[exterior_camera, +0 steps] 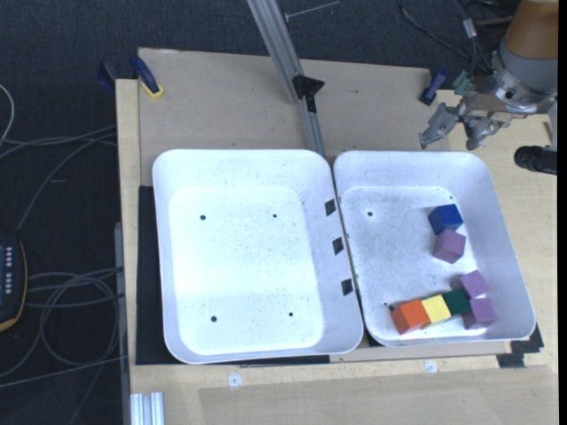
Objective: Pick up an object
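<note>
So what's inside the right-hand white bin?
Seven blocks lie in the right bin: blue block, three purple, plus an orange block, yellow and green in a row. Anything beneath them is hidden.

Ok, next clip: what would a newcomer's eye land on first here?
Probably the cluster of coloured blocks in the right bin: an orange block, yellow block and green block in a row near its front edge, with purple ones and a blue block nearby. The gripper hangs beyond that bin's far rim.

Arm in from upper right, orange band above the wrist visible at the frame edge. Gripper [456, 129] points down-left, fingers spread apart, nothing between them.
</note>
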`<state>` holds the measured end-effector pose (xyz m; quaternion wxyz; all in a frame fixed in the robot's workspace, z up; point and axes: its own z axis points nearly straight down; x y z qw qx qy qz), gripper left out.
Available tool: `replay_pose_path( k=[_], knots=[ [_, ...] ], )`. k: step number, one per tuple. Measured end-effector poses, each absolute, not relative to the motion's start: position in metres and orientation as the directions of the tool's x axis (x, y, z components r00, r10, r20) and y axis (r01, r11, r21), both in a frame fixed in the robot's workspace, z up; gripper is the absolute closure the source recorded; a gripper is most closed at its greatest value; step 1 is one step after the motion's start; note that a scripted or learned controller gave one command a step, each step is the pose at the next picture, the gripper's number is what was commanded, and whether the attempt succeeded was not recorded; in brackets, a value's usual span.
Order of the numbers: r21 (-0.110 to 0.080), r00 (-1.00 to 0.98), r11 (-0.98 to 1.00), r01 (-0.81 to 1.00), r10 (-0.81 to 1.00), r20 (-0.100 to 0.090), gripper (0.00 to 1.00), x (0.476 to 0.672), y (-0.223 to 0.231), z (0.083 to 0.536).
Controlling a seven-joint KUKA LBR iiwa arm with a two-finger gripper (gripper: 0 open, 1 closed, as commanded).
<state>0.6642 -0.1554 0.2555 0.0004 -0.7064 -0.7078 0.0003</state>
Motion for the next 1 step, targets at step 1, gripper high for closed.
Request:
replay_pose_path(
  k=[1],
  knots=[
    [-0.001,-0.002,0.002,1.000,1.000,0.000,0.00,0.6641,-0.1556,0.2556]
  ],
)
